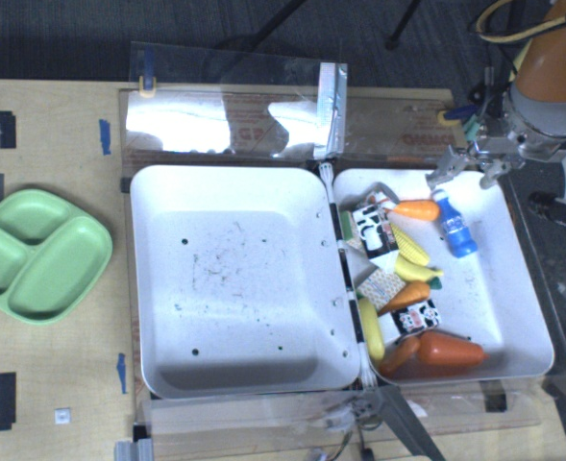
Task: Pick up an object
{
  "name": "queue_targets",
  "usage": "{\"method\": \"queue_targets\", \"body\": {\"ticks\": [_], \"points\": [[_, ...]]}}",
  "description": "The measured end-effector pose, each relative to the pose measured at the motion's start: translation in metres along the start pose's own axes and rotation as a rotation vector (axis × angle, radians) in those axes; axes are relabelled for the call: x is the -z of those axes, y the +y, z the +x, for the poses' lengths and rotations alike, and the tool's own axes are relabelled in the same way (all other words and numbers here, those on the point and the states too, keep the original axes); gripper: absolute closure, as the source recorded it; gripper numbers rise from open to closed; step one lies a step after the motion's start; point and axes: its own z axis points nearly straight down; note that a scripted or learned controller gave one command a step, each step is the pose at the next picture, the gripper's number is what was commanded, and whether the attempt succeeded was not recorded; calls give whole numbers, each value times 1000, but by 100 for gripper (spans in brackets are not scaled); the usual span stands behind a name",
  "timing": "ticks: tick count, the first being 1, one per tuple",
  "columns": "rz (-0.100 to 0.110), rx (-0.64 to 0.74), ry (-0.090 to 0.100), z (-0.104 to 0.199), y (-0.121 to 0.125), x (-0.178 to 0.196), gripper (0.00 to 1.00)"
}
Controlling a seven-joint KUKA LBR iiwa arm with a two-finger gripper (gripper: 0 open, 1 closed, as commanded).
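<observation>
At the far left, a green divided plate (38, 254) is being shown lying on the wooden bench (52, 113), well apart from the bins. Next to it, the left bin (234, 277) is being seen with only small dark specks on its white floor. Behind this bin, a clear plastic sheet (234, 113) is standing upright at the back edge. In the right bin (499, 286), several things are being kept together along the left side: a black-and-white card (374, 229) near the top, a carrot (417, 210) just beside it, a blue bottle (455, 227) to the right of the carrot, and a yellow corn cob (410, 248) below them. Lower down, a banana (419, 273), a tan checked piece (382, 284), a second small black-and-white card (417, 317), a long yellow thing (370, 329) by the bin's left wall, and a red-orange pepper (446, 351) at the front are being seen close to each other. At the upper right, the gripper (475, 166) is being held above the back corner of the right bin, near the bottle but apart from it. Nothing is being seen between its fingers; whether they are spread or closed cannot be told.
</observation>
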Motion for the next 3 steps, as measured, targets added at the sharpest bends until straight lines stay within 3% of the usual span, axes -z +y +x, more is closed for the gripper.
{"method": "queue_targets", "body": {"ticks": [1, 2, 3], "points": [[-11, -9, 0, -31, 16, -107, 0], [-15, 129, 15, -47, 6, -113, 0], [-8, 196, 11, -48, -11, -124, 0]]}}
